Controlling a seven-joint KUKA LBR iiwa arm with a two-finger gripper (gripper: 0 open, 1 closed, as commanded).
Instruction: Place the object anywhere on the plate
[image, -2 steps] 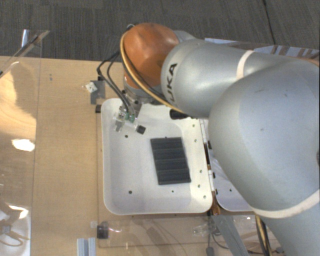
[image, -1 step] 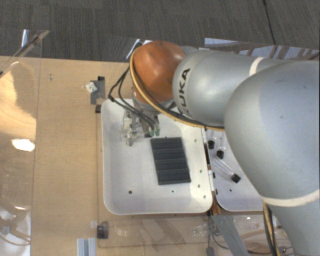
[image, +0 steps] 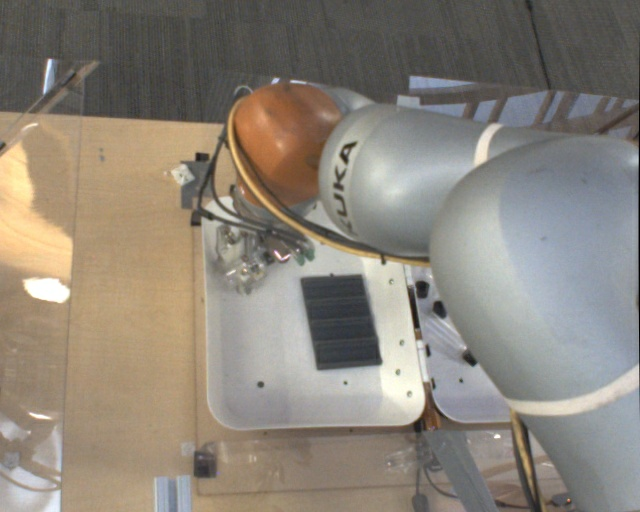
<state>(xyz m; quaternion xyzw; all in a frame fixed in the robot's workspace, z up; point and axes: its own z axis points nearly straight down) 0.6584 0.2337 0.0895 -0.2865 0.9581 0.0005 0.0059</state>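
A dark ribbed rectangular slab (image: 340, 320) lies flat in the middle of the left white bin (image: 300, 405). My gripper (image: 241, 268) hangs low over the bin's far left corner, to the left of the slab and apart from it. Its metal tip is small and partly lost against the white floor. A small pinkish spot (image: 282, 255) shows just right of the gripper, under the wrist; I cannot tell what it is. The orange band (image: 285, 140) and the grey arm cover the far edge of the bin.
The arm's big grey links (image: 520, 260) hide most of the right bin (image: 455, 395); a few small dark bits (image: 437, 308) show near its left wall. Bare wooden bench (image: 120, 300) lies left of the bins, with a small black block (image: 204, 463) at the front.
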